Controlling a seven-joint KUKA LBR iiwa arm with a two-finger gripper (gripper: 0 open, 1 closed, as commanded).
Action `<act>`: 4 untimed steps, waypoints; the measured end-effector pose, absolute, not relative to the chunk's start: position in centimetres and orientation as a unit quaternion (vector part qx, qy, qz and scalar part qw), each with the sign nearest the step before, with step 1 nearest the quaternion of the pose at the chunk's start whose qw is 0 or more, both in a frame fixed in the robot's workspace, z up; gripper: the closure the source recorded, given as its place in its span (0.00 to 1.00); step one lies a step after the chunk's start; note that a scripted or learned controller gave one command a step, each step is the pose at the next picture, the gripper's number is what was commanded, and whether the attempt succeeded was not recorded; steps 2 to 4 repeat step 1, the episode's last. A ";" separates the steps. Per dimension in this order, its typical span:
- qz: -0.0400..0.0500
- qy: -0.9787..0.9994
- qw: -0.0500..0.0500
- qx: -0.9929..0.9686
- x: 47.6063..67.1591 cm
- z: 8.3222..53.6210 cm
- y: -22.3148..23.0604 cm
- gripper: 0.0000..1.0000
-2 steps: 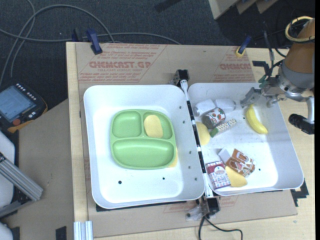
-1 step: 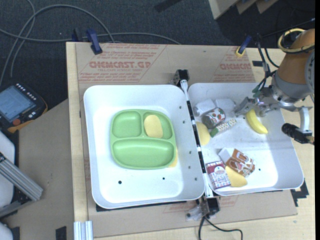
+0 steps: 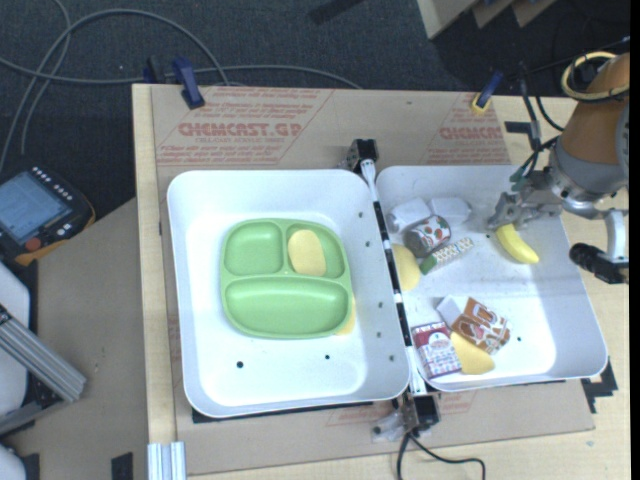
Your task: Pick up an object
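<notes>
My gripper hangs low over the upper right part of the right bin. A yellow banana lies on the bin floor just below it in the view, very close to the tip or touching it. To the left are a white packet and a red-and-white packet with a dark strip beside it. A yellow piece rests against the bin's left wall. Near the front lie a brown-and-white snack pack, a red card and a yellow wedge.
The left bin holds a green divided plate with a pale yellow item in its upper right compartment. The grey arm with its orange band reaches in from the right. Blue clamps and cables sit behind the bench.
</notes>
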State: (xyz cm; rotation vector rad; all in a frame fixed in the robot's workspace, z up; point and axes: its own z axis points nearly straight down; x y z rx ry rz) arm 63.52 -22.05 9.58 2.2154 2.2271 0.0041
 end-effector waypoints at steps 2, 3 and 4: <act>-0.004 0.707 -0.005 0.707 65.6 8.4 -17.0 1.00; -0.004 0.707 -0.005 0.707 65.6 8.4 -17.0 1.00; -0.004 0.707 -0.005 0.707 65.6 8.4 -17.0 1.00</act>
